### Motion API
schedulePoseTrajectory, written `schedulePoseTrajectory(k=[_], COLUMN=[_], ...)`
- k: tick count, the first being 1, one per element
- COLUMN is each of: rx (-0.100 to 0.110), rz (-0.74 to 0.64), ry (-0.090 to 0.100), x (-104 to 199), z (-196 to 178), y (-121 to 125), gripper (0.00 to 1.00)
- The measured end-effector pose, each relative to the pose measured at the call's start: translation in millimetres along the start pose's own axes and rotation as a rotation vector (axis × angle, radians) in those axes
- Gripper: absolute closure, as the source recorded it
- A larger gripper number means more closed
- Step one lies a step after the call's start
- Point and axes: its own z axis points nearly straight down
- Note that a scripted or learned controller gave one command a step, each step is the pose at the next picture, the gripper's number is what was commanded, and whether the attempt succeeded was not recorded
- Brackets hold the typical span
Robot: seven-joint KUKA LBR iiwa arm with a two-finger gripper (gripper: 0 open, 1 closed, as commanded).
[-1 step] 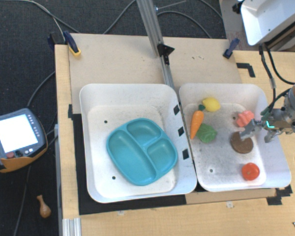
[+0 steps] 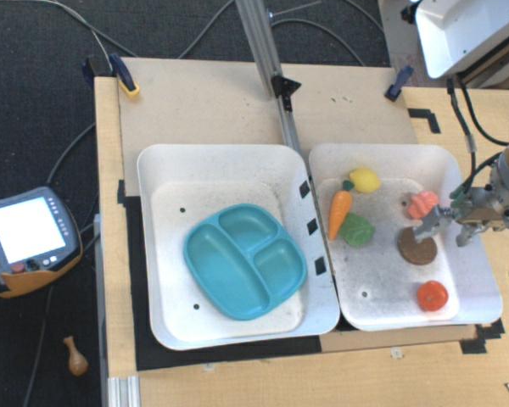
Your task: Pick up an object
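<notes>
The right bin (image 2: pixel 471 299) holds a yellow lemon (image 2: pixel 364 180), an orange carrot (image 2: pixel 339 213), a green leafy vegetable (image 2: pixel 356 230), a pink item (image 2: pixel 422 203), a brown round piece (image 2: pixel 416 248) and a red tomato (image 2: pixel 432 295). My gripper (image 2: pixel 447 229) hangs over the right side of this bin, reaching in from the right edge. It is open, with nothing between its fingers. One fingertip (image 2: pixel 427 225) sits just above the brown piece and below the pink item.
The left bin (image 2: pixel 165 193) holds a teal divided plate (image 2: pixel 245 260). A metal pole (image 2: pixel 267 49) slants down to the gap between the bins. A teach pendant (image 2: pixel 25 240) lies off the bench at left.
</notes>
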Motion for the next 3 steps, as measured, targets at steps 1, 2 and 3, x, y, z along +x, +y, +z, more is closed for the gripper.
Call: schedulePoseTrajectory(k=[1, 2, 3], rx=[0.007, 0.007, -0.002], rz=[0.000, 0.001, 0.001], ry=[0.003, 0.003, 0.001], x=[9, 13, 14], z=[59, 105, 146], y=[3, -5, -3], gripper=[0.00, 0.00, 0.00])
